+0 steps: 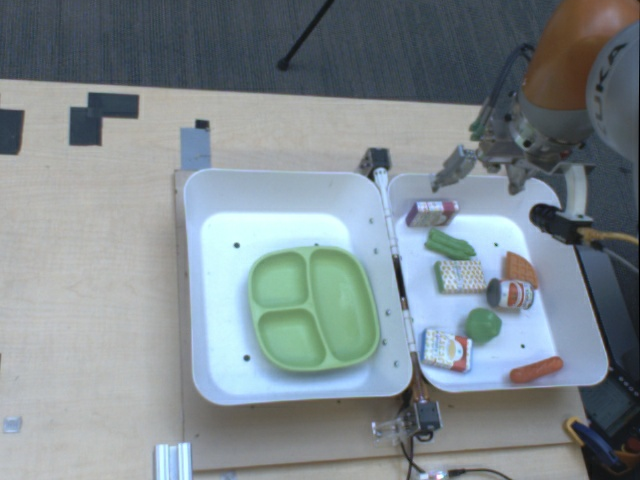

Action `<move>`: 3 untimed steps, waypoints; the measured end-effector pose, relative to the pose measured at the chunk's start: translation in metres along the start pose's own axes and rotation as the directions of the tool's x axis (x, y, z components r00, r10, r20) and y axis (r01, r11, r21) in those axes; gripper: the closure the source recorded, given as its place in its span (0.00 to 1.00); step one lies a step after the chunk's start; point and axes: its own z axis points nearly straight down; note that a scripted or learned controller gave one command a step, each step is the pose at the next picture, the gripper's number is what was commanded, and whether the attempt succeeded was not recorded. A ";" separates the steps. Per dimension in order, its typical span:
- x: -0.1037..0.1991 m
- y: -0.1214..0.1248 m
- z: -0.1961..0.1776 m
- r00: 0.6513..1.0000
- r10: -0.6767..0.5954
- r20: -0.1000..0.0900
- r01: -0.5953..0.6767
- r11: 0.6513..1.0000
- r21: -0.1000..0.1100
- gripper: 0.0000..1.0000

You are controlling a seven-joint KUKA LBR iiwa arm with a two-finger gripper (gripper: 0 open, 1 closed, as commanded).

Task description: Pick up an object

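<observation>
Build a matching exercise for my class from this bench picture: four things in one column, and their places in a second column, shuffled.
Things:
1. green divided plate
2. orange carrot
3. small purple-labelled packet
4. green round ball

Places:
A. right bin, far edge, nearest the gripper
B. left bin, middle
C. right bin, near right corner
D. right bin, between the small can and the white carton

Pairs: 1-B, 2-C, 3-A, 4-D
</observation>
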 end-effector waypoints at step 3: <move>-0.014 -0.162 0.128 1.000 0.003 0.002 -0.003 1.000 -0.012 1.00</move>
